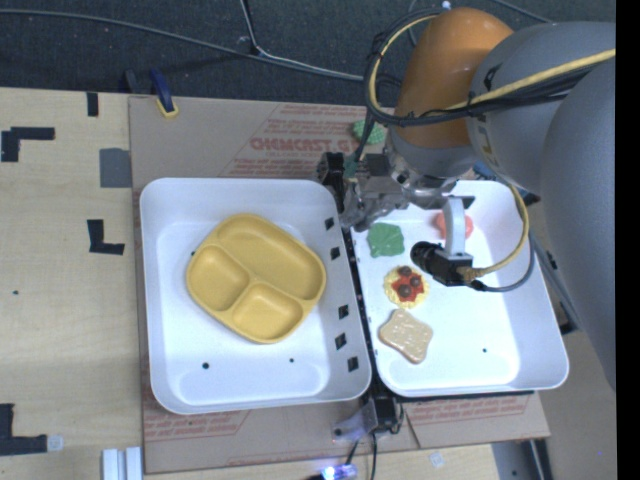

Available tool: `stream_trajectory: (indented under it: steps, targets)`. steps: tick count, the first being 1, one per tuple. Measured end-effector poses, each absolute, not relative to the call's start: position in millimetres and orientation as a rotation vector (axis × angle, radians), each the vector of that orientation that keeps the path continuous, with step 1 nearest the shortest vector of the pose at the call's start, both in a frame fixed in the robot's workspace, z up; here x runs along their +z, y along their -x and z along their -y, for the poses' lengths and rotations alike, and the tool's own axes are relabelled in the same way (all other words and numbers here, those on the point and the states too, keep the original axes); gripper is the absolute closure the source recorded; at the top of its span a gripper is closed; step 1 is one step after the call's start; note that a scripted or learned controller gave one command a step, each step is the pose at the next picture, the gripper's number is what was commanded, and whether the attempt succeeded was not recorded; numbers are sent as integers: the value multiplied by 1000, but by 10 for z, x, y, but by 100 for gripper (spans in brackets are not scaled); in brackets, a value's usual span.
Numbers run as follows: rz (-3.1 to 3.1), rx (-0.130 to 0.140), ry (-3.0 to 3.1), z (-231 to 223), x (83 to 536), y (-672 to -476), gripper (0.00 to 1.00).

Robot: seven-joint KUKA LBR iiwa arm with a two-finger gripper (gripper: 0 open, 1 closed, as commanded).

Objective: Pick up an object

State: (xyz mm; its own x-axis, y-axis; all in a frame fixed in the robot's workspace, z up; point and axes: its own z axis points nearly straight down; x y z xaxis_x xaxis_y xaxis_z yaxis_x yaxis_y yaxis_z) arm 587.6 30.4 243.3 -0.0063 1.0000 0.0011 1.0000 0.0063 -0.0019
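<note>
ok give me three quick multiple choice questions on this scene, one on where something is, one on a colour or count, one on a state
1. Where does the yellow divided tray lie?
A. in the left bin
B. in the right bin
C. on the cardboard outside the bins

2. How many compartments does that tray have?
A. two
B. three
C. five

3. How does the toast-shaped piece lie?
A. flat on the right bin's floor, apart from the gripper
B. stacked on the yellow tray
C. hanging over the bin's rim

Key: 1 A, the tray rests inside the left bin. 2 B, its ridges mark off three wells. 3 A, it lies in the right bin below the small round pizza piece, well clear of the gripper.
</note>
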Motion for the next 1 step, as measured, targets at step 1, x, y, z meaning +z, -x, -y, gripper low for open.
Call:
stream_trajectory:
  steps: [1]
  targets:
    - [2227, 0, 2213, -769, 2390, -5983, 100]
